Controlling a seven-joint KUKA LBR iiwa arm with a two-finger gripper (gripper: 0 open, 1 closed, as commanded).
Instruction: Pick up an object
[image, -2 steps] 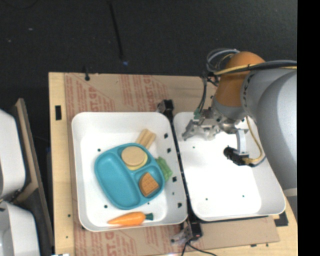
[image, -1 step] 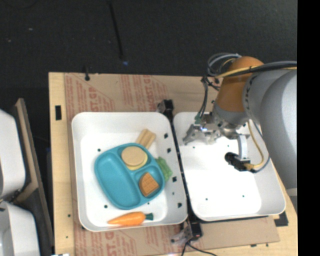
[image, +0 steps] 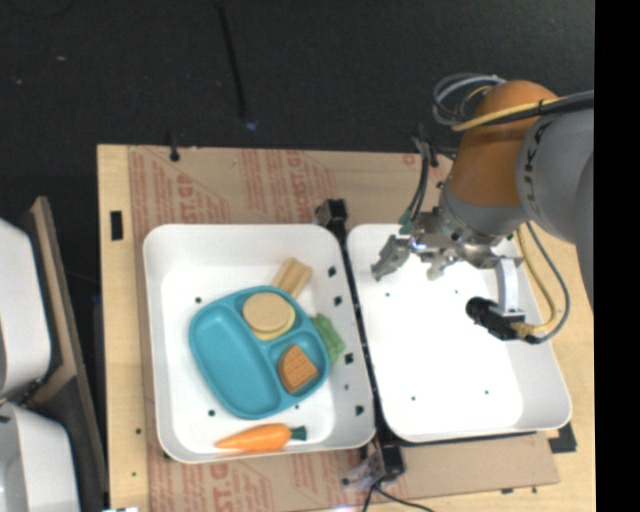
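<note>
While the grey arm with the orange band (image: 490, 160) reaches in over the right shallow white bin (image: 455, 390), its two-finger gripper (image: 415, 258) hangs above the far left part of this bin, and the two fingers stand spread apart with nothing between them. All the objects lie in the left shallow white bin (image: 175, 270), well apart from the jaws, on the other side of the divider. There a blue plastic tray with compartments (image: 232, 365) carries a round tan disc (image: 269, 313) and a small brown waffle-like piece (image: 297, 369). A pale wooden block (image: 293, 275) touches the tray's far edge, the nearest thing to the jaws. A green piece (image: 330, 338) sits beside the tray, and an orange toy carrot (image: 255, 437) lies farthest from the jaws.
</note>
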